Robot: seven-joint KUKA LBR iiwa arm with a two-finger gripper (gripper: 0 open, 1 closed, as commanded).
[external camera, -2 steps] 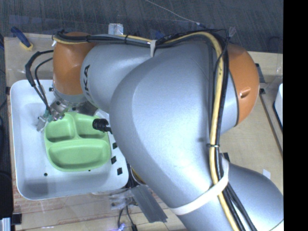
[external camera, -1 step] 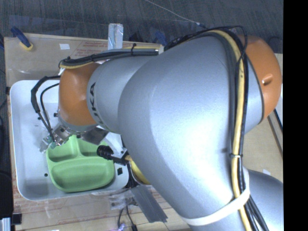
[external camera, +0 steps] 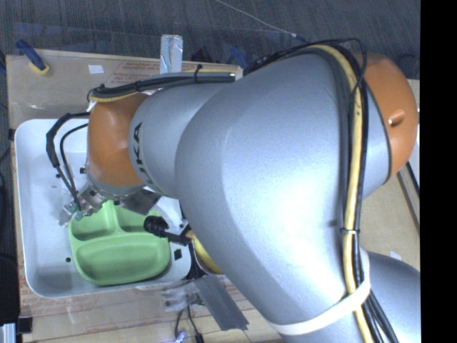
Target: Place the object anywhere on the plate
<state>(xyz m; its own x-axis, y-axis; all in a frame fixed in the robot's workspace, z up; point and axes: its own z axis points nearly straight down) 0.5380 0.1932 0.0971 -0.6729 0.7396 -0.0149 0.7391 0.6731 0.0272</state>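
Arm [external camera: 285, 191] reaching across the white bin [external camera: 32, 191], its wrist hanging over the far edge of the green divided plate [external camera: 118, 252]. Object to be placed hidden from sight; whether the jaws [external camera: 80, 207] are spread or pressed together cannot be told.

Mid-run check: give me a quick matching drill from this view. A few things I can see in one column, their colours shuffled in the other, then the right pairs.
Things:
1. plate
2. bin
3. wrist band
4. arm shell

Colours:
A. orange
B. grey
C. green
D. white

Pairs: 1-C, 2-D, 3-A, 4-B. The divided plate lies inside the bin, with the wrist band directly above its far edge.
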